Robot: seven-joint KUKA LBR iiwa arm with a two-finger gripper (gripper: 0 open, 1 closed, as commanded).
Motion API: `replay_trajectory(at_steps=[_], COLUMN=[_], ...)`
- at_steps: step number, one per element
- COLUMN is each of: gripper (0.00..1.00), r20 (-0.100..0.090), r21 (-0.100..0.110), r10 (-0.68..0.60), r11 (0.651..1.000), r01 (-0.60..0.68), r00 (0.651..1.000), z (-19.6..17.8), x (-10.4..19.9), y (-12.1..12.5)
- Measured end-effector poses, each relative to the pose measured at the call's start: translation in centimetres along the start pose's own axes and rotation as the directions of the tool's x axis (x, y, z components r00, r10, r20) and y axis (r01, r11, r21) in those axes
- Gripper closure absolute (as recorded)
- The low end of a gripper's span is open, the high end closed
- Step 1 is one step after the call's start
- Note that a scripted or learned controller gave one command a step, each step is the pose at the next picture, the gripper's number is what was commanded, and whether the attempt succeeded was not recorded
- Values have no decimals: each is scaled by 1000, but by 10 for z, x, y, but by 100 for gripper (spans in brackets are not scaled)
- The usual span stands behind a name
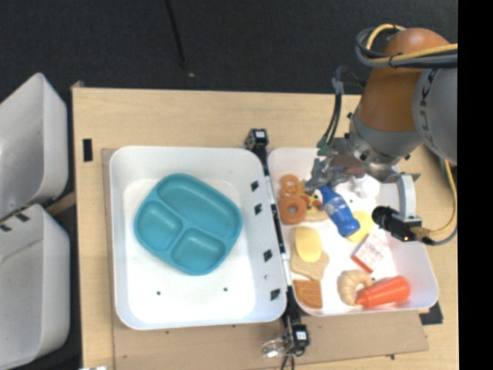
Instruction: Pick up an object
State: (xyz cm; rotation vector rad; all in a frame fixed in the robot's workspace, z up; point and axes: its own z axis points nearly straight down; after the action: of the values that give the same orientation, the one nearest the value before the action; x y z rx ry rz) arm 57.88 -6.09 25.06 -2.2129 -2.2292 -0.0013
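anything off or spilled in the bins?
Nothing spilled or damaged. The teal plate sits askew in the left bin; the toy foods lie jumbled in the right bin, where the gripper is over the blue bottle.

No readable text anywhere. Red print on a small white packet (373, 251) in the right bin (423, 272), too blurred to make out.

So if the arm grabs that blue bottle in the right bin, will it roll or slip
The blue bottle lies on its side, looks rounded, so a nudge would probably roll it. It seems small smooth plastic, likely light and somewhat slippery. Toy food crowds it, including the orange rings, which may get bumped.
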Motion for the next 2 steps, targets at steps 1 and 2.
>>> replay_trajectory(at_steps=[1, 2], gripper=[100, 100], r20=[1, 2], r21=[1, 1], r10=[2, 2], r11=[1000, 1000], r01=[-2, -2], r00=[1000, 1000], z=[0, 0], x=[42, 93], y=[11, 21])
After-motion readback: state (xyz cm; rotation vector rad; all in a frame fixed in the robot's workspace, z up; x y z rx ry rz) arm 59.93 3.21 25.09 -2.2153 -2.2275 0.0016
